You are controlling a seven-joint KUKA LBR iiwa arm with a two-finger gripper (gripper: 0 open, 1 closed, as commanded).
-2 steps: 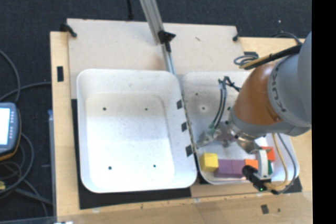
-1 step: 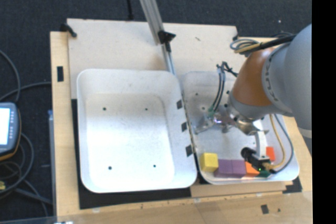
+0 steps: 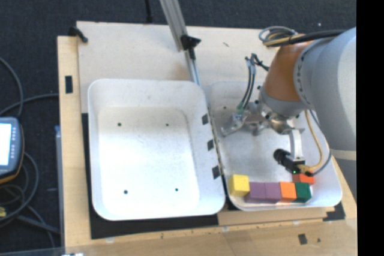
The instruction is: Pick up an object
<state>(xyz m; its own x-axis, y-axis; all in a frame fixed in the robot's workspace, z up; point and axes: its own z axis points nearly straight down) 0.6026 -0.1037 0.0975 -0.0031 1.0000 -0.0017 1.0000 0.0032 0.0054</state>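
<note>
A row of small blocks lies along the front wall of the right bin (image 3: 324, 198): a yellow block (image 3: 240, 184), a purple block (image 3: 266, 191), an orange block (image 3: 288, 190) and a green block (image 3: 303, 192). A red-orange block (image 3: 306, 178) sits just behind the green one. My gripper (image 3: 243, 124) hangs over the back left part of the right bin, near the wall shared with the left bin. It is well behind the row of blocks, and I see nothing held in it.
The left bin (image 3: 96, 129) stands beside the right one on the wooden bench. A slanted aluminium post (image 3: 171, 3) rises behind the bins. A handheld screen (image 3: 9, 147) with cables lies off the bench at the far left.
</note>
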